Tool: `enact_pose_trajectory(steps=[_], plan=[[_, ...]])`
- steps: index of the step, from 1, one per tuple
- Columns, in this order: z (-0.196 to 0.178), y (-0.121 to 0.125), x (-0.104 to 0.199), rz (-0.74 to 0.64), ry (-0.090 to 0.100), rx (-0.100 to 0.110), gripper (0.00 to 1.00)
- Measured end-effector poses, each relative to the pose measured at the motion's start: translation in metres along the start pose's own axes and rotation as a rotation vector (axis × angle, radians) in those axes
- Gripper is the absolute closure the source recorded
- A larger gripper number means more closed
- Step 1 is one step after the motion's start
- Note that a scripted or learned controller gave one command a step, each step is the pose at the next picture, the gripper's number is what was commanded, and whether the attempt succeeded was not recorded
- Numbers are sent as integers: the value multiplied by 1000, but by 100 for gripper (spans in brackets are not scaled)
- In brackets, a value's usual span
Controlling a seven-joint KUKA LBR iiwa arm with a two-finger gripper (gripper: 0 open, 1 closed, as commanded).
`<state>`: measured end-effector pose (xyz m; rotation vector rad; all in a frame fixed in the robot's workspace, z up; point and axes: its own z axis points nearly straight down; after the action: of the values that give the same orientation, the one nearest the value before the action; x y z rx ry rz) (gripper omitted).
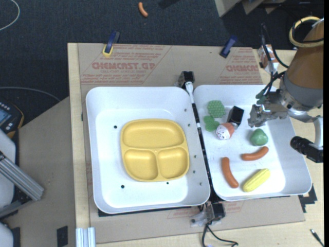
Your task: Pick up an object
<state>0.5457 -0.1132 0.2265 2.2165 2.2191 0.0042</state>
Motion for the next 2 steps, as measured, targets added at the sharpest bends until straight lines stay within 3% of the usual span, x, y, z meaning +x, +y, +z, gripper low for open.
enact_pose_trajectory(steps=[1, 2], plan=[[-9, 33, 43, -5, 2, 0, 100], [-8, 39, 60, -2, 1, 2, 100]])
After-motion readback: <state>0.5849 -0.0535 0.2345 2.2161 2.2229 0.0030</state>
